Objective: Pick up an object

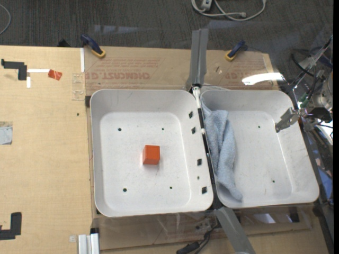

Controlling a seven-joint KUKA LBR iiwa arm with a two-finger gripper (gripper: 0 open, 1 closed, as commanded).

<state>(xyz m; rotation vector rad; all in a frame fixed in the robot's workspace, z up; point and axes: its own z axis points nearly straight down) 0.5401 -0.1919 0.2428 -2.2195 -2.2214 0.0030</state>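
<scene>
Nothing picked yet: orange block [151,155] and grey cloth [221,150] lie untouched; my end effector [287,119] hovers apart, grip state perhaps indiscernible.

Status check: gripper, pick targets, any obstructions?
Gripper over right white bin's right edge, holding nothing. Orange cube sits in left white bin. Light blue cloth drapes right bin's left side.

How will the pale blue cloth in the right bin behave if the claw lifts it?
The crumpled pale blue fabric cloth shows soft folds, so it would probably hang limp and stretch out. It drapes against the left wall of the right shallow white plastic bin, so it may drag along that wall. It looks thin, so likely light.
</scene>
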